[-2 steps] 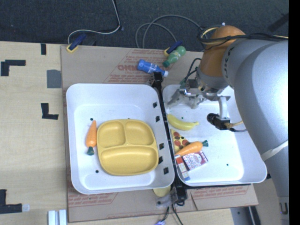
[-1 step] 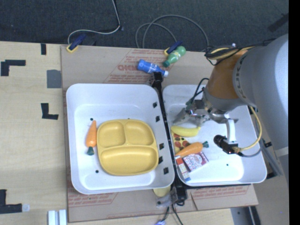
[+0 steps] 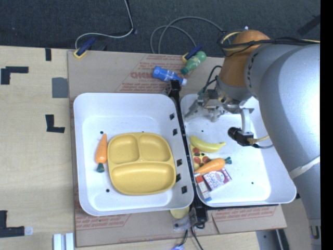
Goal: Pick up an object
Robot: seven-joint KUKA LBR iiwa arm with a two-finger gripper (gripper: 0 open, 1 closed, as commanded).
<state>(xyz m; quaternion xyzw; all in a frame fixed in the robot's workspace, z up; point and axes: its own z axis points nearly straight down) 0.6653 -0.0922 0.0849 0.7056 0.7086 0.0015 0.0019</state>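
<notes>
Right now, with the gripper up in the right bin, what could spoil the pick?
1. The banana, carrot and packet lie bunched near the right bin's left wall, so a grasp may catch two or knock one aside.
2. The gripper sits above the banana at the bin's far end; a straight descent there likely closes on nothing.

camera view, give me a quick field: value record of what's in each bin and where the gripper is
left bin: yellow divided tray in the middle; a carrot lies beside the tray's left edge
right bin: banana, second carrot below it, small red and white packet below that
gripper: over the upper left part of the right bin, above the banana; nothing seen between its fingers
behind the bins: blue bottle and green bottle on the cardboard
</notes>
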